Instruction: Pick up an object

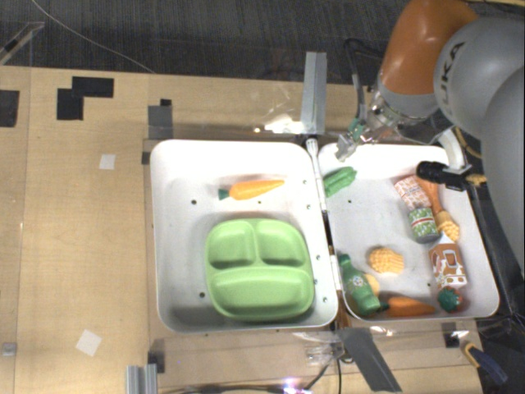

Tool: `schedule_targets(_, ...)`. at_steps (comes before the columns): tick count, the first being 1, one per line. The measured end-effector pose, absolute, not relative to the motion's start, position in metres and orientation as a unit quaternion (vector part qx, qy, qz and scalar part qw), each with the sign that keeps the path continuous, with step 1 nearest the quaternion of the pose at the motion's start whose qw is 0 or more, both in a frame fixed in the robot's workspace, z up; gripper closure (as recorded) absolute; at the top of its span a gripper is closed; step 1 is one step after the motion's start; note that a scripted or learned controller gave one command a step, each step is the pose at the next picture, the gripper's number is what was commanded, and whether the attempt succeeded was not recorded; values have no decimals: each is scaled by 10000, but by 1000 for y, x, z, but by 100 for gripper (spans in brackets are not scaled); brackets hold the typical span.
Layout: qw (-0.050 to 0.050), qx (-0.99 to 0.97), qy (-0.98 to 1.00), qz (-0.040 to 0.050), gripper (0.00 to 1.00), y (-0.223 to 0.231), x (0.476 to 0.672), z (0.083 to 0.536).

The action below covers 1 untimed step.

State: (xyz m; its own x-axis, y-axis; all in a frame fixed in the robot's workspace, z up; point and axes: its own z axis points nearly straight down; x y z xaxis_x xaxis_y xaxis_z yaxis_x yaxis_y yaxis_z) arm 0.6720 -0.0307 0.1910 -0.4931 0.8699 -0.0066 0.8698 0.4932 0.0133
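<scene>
Lying just below claw [349, 142]: green pickle [339, 180]

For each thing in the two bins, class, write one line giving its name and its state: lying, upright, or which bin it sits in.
carrot: lying flat, left bin.
green tray: right side up, left bin.
green pickle: lying at right bin's left wall.
corn cob: lying, right bin.
green bottle: lying, right bin.
gripper: above right bin's far corner.
</scene>
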Motion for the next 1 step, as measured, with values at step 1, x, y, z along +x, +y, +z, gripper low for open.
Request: schedule_targets(1, 29, 4822, 8761, 1, 100, -106, 669, 155)
